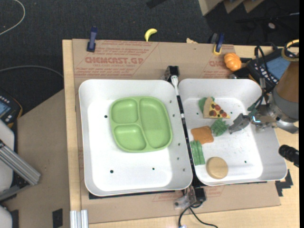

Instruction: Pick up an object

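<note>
The right bin (249, 148) holds several toy foods. A pizza slice (212, 108) lies near its back, with a leafy green piece (219, 127) just in front of it. An orange-brown bread slice (203, 135) sits by the bin's left wall, above a green strip (197, 152). A round tan bun (217, 167) rests near the front edge. My gripper (237, 123) reaches in from the right, low over the bin floor, just right of the leafy green piece and pointing at it. I see nothing held in it.
The left bin (95, 141) carries a green divided plate (141, 123). Behind the bins on the cardboard base lie an orange toy (232, 61) and a yellow banana (150, 33). Blue clamps (91, 39) grip the back edge. Cables hang at the far right (259, 68).
</note>
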Robot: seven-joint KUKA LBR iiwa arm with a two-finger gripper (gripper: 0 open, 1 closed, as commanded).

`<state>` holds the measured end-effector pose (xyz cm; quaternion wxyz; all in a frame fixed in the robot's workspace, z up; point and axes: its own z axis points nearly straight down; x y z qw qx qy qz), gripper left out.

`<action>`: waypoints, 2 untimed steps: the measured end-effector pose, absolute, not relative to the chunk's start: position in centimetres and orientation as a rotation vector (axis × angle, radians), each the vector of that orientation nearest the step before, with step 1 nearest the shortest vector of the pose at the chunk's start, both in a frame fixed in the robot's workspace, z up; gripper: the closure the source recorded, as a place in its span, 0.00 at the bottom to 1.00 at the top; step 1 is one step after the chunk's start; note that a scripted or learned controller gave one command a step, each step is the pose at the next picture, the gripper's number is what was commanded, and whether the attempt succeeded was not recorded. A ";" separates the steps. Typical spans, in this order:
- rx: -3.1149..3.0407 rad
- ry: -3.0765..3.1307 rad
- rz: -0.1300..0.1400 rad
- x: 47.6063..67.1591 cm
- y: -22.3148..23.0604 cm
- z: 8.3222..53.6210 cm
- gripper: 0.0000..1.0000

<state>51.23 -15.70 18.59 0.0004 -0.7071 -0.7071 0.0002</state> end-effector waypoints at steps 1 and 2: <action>-2.212 -2.221 0.002 47.7 -9.6 17.8 0.00; -2.223 -2.221 -0.001 48.0 -9.9 18.9 1.00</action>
